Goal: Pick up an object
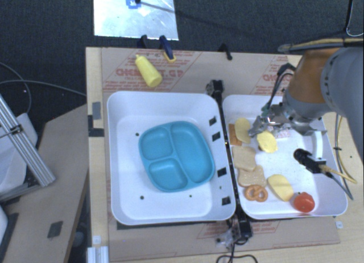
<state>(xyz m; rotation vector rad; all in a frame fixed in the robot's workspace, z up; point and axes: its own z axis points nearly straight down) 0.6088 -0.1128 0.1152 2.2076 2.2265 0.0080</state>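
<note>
My gripper (266,123) hangs low over the upper part of the right bin (333,199). A small yellow food piece (267,142) lies right under and just in front of it; I cannot tell whether they touch. Another pale yellow piece (243,130) sits to its left beside a brown strip (232,134). Below these lie two bread slices (245,157) (253,175), a pretzel (256,193), a yellow wedge (280,187) and a red tomato (303,202).
The left bin (128,120) holds a blue divided plate (176,155). A yellow bottle (148,71) lies on the cardboard behind the bins. The grey arm with its orange band (310,80) crosses the right bin's far right corner.
</note>
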